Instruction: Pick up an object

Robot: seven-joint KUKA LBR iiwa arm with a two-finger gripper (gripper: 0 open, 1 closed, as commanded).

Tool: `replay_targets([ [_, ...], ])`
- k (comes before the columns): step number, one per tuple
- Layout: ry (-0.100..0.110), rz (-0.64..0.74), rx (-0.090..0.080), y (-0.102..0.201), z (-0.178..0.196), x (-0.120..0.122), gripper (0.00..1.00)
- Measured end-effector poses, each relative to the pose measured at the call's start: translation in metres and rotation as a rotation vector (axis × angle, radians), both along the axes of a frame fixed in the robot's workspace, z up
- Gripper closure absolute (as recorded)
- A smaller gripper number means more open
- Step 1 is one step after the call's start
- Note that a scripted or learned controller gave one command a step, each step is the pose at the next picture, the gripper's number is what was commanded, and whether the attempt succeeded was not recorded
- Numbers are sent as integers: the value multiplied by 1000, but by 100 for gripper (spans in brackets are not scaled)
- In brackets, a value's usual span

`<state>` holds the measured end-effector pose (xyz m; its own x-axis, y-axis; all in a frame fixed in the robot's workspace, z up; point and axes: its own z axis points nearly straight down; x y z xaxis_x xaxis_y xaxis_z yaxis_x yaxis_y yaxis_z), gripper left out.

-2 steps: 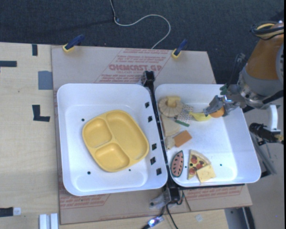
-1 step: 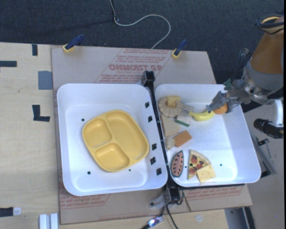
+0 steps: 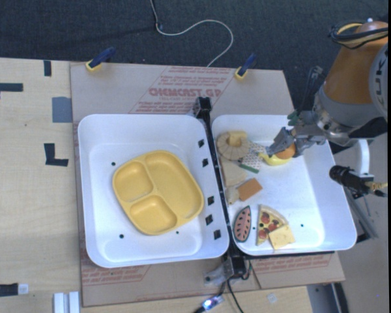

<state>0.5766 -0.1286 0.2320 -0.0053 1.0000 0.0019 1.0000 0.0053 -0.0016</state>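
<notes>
camera view:
gripper [image 3: 283, 147]: low in the right bin [image 3: 326, 237], fingers closed around a yellow-orange toy [image 3: 278, 156]
toy: upper part of that bin, beside the cookie [image 3: 234, 139]
left bin [image 3: 98, 194]: 1 yellow tray [image 3: 158, 191]

Left bin [image 3: 98, 175] white, holding yellow three-compartment tray [image 3: 158, 191]. Right bin [image 3: 326, 214] white: pizza slice [image 3: 272, 225] red and yellow with dark spots, watermelon slice [image 3: 242, 223] red with green rim. Worktop [image 3: 26, 175] tan with dark marks.

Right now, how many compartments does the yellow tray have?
3. The yellow tray in the left bin has a small one upper left, a large one right, a third at the bottom.
</notes>
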Motion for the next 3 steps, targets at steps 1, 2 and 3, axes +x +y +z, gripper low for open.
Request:
replay_targets([
  [1,1,1,0,55,6,-14,100],
  [2,3,0,-1,100,1,-30,100],
  [3,2,-4,-3,107,-16,-21,100],
])
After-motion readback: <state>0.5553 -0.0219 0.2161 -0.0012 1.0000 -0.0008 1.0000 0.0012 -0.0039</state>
